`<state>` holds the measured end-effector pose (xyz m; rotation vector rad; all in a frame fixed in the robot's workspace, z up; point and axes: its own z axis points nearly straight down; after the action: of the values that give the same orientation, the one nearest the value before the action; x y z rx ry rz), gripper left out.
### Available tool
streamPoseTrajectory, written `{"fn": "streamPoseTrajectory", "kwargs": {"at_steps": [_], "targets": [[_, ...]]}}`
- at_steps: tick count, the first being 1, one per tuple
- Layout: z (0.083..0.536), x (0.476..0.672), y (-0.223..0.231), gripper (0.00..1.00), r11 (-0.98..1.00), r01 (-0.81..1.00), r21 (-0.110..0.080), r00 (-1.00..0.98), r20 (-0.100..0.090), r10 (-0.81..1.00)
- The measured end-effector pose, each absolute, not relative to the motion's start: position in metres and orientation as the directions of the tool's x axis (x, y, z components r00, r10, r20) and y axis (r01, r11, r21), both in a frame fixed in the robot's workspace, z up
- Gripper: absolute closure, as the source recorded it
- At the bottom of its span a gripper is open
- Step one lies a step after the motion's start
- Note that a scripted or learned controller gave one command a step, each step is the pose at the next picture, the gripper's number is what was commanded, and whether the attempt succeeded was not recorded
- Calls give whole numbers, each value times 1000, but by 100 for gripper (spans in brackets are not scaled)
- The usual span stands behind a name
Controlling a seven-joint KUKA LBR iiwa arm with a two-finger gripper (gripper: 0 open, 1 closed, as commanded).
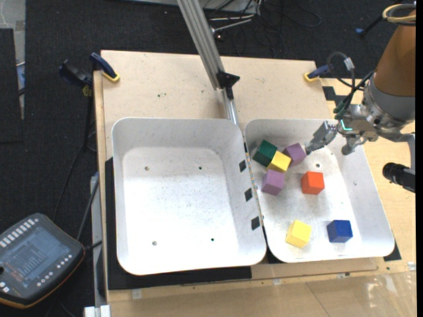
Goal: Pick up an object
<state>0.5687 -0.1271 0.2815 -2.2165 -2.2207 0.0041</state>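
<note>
I see the yellow cube (299, 233) and the blue cube (339, 230) nearest the camera, side by side close to the near edge of the right bin (370, 203). Further in, the orange cube (312, 182) sits alone near the bin's centre. Toward the far-left corner lies a tight cluster: a green cube (265, 153), a smaller yellow cube (280, 162) touching it, a purple cube (295, 153) just beside that, and a second purple cube (273, 181) on the near side of the cluster.

The gripper (334, 138) hangs over the far edge of the right bin, near the first purple cube, with its fingers spread and nothing between them. The arm (396, 71) enters from the right, wrist tilted toward the cluster.

The left bin (132, 177) adjoins the right bin. A metal pole (201, 32) slants across the bench (165, 84) behind both bins.
</note>
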Motion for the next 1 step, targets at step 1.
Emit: {"fn": "streamPoseTrajectory", "kwargs": {"at_steps": [1], "targets": [[283,569,-127,0,0,1000,-1,0,0,1000]]}}
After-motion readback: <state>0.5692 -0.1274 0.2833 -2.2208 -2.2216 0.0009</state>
